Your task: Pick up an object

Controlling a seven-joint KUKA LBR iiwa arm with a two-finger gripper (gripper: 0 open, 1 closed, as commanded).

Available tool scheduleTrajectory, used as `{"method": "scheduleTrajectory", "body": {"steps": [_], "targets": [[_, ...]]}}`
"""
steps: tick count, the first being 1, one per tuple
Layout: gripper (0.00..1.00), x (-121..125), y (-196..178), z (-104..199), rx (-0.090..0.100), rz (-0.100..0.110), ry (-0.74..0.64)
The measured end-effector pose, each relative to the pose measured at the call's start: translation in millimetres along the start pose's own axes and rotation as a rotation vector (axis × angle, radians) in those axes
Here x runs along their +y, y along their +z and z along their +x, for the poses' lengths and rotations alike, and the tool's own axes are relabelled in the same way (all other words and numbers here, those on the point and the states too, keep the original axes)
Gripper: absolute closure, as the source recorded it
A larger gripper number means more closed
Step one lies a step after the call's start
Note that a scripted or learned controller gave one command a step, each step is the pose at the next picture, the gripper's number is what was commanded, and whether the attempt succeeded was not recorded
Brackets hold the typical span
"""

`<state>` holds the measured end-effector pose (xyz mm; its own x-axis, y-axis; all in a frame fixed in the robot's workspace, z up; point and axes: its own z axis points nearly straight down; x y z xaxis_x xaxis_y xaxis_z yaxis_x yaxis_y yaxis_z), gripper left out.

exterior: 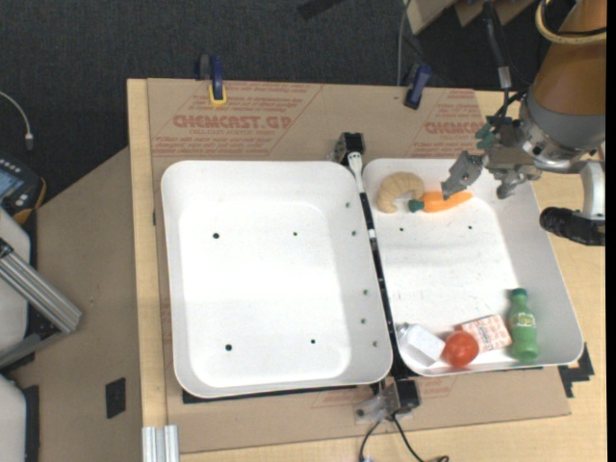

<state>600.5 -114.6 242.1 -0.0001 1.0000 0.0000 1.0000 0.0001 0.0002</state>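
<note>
My gripper (483,179) hangs over the far end of the right bin (539,258), its two fingers spread open. Its left finger (461,173) is just above an orange carrot (447,200) with a green tip that lies on the bin floor. Nothing sits between the fingers. A tan bread roll (397,189) lies right beside the carrot's green end. At the bin's near edge are a green bottle (523,323), a red-and-white packet (489,332), a red tomato (461,348) and a small white piece (416,342).
The left bin (192,258) adjoins the right one along a raised middle rim. Both stand on a brown board (250,114) held by clamps at the back. The arm's orange band (576,46) rises at the upper right.
</note>
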Motion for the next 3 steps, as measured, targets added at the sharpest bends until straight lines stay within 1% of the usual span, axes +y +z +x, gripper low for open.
{"method": "scheduleTrajectory", "body": {"steps": [1, 2, 3], "targets": [[0.00, -75.9, 2.3, -64.7, 0.000, 0.005, 0.008], [0.00, -16.3, 106.5, -20.5, 0.004, 0.008, -0.005], [0.00, 28.3, 148.2, 14.1, 0.001, -0.001, -0.005]]}}
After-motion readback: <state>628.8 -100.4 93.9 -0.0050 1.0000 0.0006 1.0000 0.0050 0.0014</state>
